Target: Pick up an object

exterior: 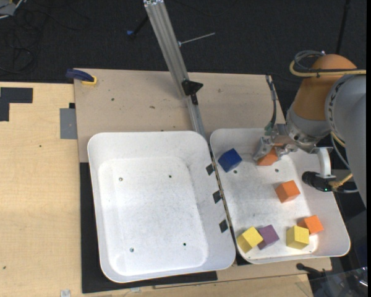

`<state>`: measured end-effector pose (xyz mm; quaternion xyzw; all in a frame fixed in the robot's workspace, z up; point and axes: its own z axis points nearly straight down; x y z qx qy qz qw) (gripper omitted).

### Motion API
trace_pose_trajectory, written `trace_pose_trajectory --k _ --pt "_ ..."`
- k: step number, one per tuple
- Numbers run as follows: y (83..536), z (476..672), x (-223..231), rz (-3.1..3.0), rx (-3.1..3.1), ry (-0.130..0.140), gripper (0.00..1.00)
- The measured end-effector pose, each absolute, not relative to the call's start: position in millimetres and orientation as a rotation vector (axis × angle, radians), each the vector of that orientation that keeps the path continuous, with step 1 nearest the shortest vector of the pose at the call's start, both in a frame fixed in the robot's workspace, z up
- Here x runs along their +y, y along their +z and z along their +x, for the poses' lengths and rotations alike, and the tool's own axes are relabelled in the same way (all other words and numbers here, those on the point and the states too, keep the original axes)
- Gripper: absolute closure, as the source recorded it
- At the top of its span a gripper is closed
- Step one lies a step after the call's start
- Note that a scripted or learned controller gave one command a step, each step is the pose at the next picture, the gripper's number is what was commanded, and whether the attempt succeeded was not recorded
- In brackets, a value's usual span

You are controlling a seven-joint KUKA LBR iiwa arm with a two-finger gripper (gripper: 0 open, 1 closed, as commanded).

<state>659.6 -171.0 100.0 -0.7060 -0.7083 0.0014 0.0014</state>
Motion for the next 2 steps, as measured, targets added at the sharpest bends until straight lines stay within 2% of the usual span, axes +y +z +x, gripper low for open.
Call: trace_pose_trajectory --k 2 --pt "206 668.1 -180 -2.222 -2.224 -0.002 1.0"
